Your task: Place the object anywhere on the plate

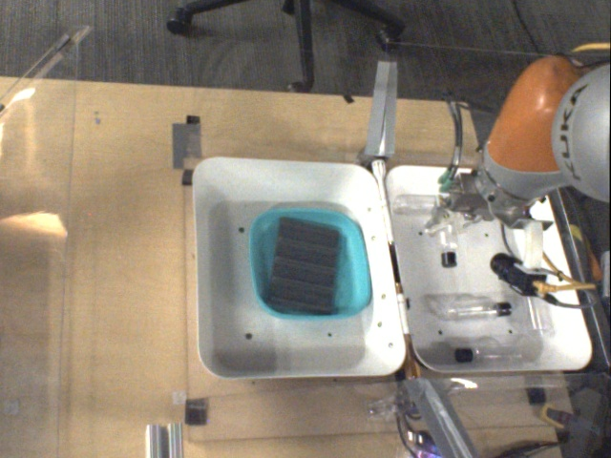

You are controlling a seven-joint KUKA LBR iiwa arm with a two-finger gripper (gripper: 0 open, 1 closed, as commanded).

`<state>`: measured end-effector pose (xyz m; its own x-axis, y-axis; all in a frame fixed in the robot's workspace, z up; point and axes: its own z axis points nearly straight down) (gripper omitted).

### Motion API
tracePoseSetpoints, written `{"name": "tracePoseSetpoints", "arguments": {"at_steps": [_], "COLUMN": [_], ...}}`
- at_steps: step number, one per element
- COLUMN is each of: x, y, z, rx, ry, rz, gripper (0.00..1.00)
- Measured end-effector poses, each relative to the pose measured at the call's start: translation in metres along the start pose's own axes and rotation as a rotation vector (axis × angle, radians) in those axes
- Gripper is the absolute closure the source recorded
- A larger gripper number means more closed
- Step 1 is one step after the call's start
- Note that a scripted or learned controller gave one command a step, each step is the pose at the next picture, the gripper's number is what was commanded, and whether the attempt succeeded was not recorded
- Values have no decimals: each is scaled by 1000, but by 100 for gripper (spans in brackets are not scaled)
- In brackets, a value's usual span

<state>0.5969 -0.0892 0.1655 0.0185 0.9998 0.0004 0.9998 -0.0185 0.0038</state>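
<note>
Left bin [215, 256]: teal plate [355, 284] bearing a dark ribbed block [304, 265], lying flat at its centre. Right bin [573, 346]: arm's hand [449, 219] poised over it; grip state cannot be told.

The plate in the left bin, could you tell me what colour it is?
Turquoise blue; the plate carries a dark grey ribbed object, seen in the camera view.

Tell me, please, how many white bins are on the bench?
2. The left bin holds a teal plate bearing a dark ridged object. The right bin lies under the gripper.
</note>
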Motion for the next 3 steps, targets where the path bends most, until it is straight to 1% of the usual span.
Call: {"name": "tracePoseSetpoints", "arguments": {"at_steps": [1,2,3], "x": [85,138,137], "y": [-44,-40,-40], "z": [-65,-34,-34], "rx": [-3,1,1], "ry": [1,1,1], "rz": [-16,-140,-139], "gripper": [100,100,0]}}
